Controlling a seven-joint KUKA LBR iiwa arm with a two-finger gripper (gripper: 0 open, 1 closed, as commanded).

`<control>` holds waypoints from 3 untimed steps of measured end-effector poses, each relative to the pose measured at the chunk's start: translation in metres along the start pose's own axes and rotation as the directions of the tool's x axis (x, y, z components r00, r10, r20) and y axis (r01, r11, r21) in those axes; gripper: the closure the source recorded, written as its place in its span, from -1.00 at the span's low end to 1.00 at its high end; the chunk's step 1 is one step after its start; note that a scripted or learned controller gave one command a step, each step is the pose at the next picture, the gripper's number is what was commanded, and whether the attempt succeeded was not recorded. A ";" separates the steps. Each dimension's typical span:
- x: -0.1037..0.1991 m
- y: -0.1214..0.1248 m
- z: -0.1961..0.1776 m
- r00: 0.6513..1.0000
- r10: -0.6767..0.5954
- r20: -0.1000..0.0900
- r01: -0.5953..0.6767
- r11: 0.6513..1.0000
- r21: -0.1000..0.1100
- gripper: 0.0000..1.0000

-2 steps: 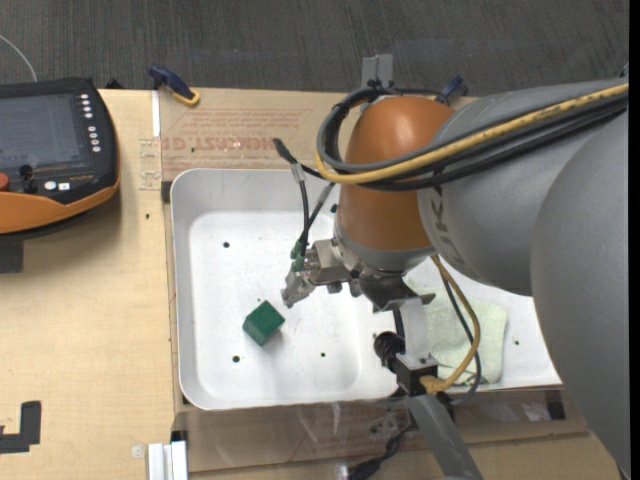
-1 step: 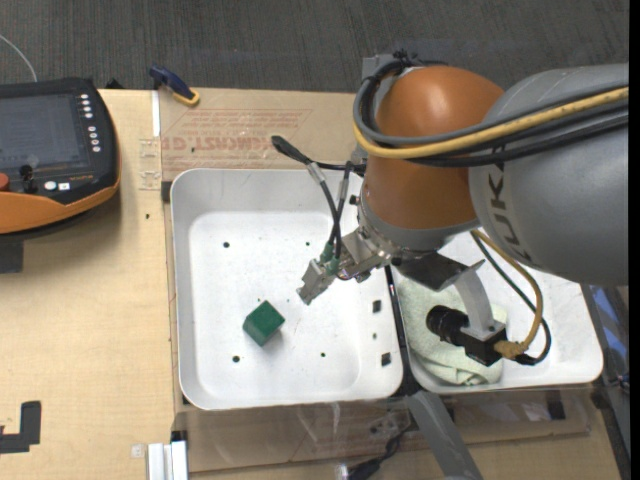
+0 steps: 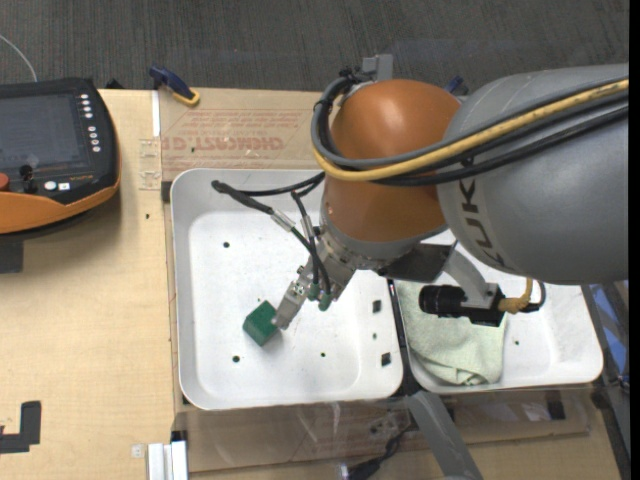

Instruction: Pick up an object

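A small green block point(image 3: 261, 323) lies in the left white bin point(image 3: 200, 368), toward its front middle. My gripper point(image 3: 284, 314) reaches down and to the left from under the orange wrist band point(image 3: 385, 158), and its tip sits right against the block's upper right side. The arm's bulk hides the wrist above the tip.
In the right bin point(image 3: 570, 363) a pale cloth point(image 3: 455, 348) is bunched at the front left. A teach pendant point(image 3: 50, 153) rests on the bench at far left. A cardboard sheet point(image 3: 235, 138) lies behind the left bin. Black cables point(image 3: 255, 203) trail over that bin's back.
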State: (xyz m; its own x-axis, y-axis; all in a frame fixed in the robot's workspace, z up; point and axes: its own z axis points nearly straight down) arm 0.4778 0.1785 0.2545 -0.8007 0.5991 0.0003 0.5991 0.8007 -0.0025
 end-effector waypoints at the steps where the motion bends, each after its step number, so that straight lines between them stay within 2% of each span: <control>1: -0.051 -0.054 0.013 0.991 0.136 0.000 -0.136 0.991 -0.001 -1.00; 2: -0.047 -0.061 -0.004 0.999 -0.034 0.002 0.034 0.999 -0.002 -1.00; 3: -0.037 0.008 -0.004 0.992 0.126 0.001 -0.126 0.992 -0.001 -1.00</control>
State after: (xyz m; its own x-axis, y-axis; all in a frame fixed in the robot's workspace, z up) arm 0.5122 0.1625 0.2586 -0.7187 0.6953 -0.0008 0.6953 0.7187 -0.0011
